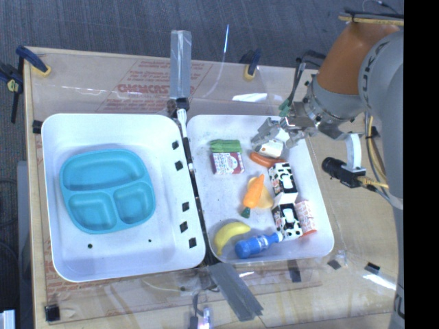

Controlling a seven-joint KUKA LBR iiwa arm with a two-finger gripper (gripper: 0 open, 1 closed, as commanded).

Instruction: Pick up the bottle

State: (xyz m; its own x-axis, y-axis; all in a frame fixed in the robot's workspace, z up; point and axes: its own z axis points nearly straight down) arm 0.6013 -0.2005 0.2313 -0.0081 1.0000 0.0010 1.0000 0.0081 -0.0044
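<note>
Task barely begun: the blue bottle [258, 245] lies on its side at the right bin's [322, 233] near edge, touching a banana [230, 234], ungrasped, while the end effector [276, 137] hovers at the far corner over a small white item, spread apart and gripping nothing, well apart from it

bottle [256, 245] in right bin [317, 192], end effector [276, 137] above

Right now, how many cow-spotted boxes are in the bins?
2, both in the right bin. One cow-spotted box lies near the middle right, below the gripper. The other cow-spotted box lies just below it, beside the blue bottle. Nothing seems to hide another.
</note>
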